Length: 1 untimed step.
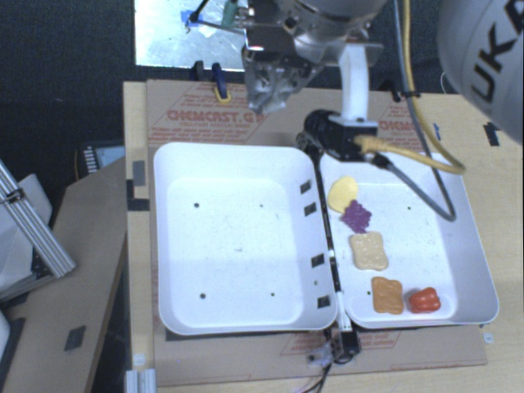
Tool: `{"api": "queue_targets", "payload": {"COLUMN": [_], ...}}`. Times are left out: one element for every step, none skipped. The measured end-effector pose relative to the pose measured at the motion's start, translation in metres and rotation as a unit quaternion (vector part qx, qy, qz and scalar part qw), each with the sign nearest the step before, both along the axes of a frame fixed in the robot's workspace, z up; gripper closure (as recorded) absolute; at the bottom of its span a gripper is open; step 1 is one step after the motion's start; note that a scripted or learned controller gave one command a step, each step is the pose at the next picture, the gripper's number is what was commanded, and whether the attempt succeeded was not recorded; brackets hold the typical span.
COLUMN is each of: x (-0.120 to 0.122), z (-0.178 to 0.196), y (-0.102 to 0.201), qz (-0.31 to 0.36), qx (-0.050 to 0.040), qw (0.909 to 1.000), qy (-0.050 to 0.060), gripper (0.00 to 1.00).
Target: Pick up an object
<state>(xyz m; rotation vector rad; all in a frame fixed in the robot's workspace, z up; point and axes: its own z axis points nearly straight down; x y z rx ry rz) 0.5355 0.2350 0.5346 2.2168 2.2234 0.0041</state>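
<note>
Several small toy foods lie in the right bin [467, 244]: a yellow piece [343, 191], a purple grape bunch [356, 215], a beige cracker [368, 250], an orange waffle-like piece [388, 295] and a red pepper [424, 300]. My gripper [270, 88] hangs high above the back edge of the left bin [176, 219], well away from these objects. Nothing shows between its fingers.
The two white bins sit side by side on a cardboard sheet [196, 113]. A yellow cable [409, 155] and a black fitting [332, 133] hang over the back of the right bin. Aluminium rails [29, 219] stand at the left.
</note>
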Motion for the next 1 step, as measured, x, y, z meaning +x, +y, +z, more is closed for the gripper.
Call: {"api": "queue_targets", "payload": {"x": [-0.0510], "z": [0.0010], "y": [-0.0688], "qz": [-0.003], "qx": [0.0000], "qw": [1.0000], "qy": [0.002], "gripper": [1.00]}}
